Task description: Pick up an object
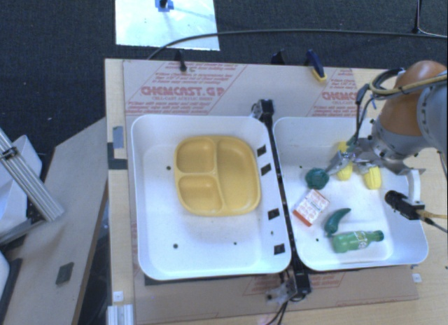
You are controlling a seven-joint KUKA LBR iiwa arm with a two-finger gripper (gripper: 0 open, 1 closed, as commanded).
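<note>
**Camera view, from above.** The gripper (358,172) hangs over the back half of the right bin (301,141), at the end of the grey arm (420,117) that enters from the view's right. You see its two yellow-tipped fingers (344,169) spread apart, with bare white bin floor in the gap between them. They pinch no object.

The candidate objects all lie in this same bin:
- **Ball:** A dark green ball (316,176) sits just beside the finger nearer the divider. You cannot tell from this view whether the two touch.
- **Packet:** A red-and-white packet (311,206) lies flat in front of the ball, close to the divider.
- **Pepper:** A dark green, curved pepper (337,218) lies to the packet's right.
- **Bottle:** A light green bottle (357,240) lies on its side just in front of the pepper, near the bin's front wall, with its neck pointing to the view's right.

Across the divider, the left bin (161,232) holds a yellow plate (215,175) with three compartments, well apart from the gripper. Both bins rest on a board (203,85) printed with red lettering.
</note>
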